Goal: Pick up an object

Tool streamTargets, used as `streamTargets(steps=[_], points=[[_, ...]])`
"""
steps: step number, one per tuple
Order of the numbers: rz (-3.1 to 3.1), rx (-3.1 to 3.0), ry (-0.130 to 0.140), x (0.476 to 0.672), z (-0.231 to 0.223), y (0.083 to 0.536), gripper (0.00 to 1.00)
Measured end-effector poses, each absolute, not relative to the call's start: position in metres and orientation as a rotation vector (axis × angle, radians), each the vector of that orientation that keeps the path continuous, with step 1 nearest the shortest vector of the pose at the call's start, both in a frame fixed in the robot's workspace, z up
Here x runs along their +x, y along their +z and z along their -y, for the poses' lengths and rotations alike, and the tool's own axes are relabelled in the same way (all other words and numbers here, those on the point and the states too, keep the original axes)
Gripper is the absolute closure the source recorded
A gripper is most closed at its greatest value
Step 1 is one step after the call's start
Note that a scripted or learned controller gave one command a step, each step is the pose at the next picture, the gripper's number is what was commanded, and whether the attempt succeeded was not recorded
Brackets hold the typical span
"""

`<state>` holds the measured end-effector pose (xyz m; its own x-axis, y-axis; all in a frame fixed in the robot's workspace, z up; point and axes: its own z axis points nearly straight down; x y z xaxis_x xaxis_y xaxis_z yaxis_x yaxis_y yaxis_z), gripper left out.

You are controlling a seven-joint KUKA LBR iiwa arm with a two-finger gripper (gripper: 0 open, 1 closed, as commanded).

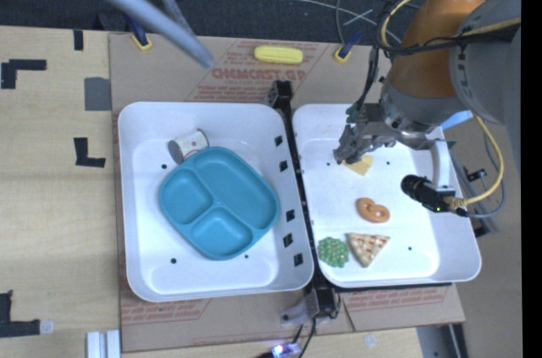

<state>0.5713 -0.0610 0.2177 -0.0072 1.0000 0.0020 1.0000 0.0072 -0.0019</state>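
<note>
Lying in the right bin point(457, 263), a pale yellow wedge point(362, 166) like a piece of cheese sits near that bin's upper left part, and the gripper point(354, 146) is right over it, its dark fingers coming down onto the wedge's upper left edge. Whether the fingers are spread, pressed together or pinching the wedge cannot be told from this slanted view, since the grey wrist body hides the tips.

Below the wedge, toward the middle of the same bin, lies a small brown pretzel point(373, 211). Nearer the front edge a pizza slice point(368, 246) rests with its point toward the front, and a green bumpy cluster point(332, 251) lies just beside it on the left, close to the wall between the bins.

The arm point(440, 43) enters from the right, its orange band above the wrist, with yellow and black cables looping around it.

The left bin point(144, 263) holds a blue divided tray point(218, 201), set at a tilt across its middle, and a small white cup point(188, 145) lies on its side just beyond the tray's upper left corner.

Behind the bins, on the cardboard sheet point(237, 77), a yellow object shaped like a corn cob point(278, 55) lies well apart from everything else.
</note>
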Motion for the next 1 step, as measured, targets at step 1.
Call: streamTargets(steps=[1], points=[[2.228,-2.213,-0.002,0.5722,0.0093,0.2285,1.00]])
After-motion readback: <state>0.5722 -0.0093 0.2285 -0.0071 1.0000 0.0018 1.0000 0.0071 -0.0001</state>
